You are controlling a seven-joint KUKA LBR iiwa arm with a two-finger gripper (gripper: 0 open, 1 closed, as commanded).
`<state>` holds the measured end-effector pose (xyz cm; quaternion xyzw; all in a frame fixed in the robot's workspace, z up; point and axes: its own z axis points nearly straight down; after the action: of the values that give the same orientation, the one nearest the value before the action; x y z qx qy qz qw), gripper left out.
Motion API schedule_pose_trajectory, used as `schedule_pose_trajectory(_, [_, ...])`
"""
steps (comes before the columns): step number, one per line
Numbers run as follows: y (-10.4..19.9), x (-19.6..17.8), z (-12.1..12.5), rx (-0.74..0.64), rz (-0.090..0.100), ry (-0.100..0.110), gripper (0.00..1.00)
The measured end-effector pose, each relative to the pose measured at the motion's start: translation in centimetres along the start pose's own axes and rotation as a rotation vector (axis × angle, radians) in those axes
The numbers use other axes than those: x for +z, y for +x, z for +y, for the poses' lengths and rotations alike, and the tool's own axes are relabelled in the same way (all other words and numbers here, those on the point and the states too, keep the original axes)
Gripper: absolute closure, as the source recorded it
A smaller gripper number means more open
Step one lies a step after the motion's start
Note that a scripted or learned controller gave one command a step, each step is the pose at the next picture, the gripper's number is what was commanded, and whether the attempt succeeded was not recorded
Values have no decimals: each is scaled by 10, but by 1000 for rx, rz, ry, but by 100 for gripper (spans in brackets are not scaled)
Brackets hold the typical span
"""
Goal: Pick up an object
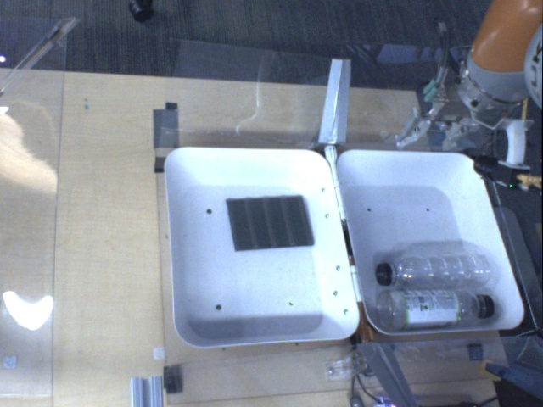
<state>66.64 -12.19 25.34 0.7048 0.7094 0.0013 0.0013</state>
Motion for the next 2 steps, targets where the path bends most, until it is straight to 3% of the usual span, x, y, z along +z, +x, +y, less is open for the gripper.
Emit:
schedule_pose_trajectory(1, [13,-21,-56,201,0,-1,0])
schedule_pose_trajectory(2, [9,85,-115,127,0,1,0])
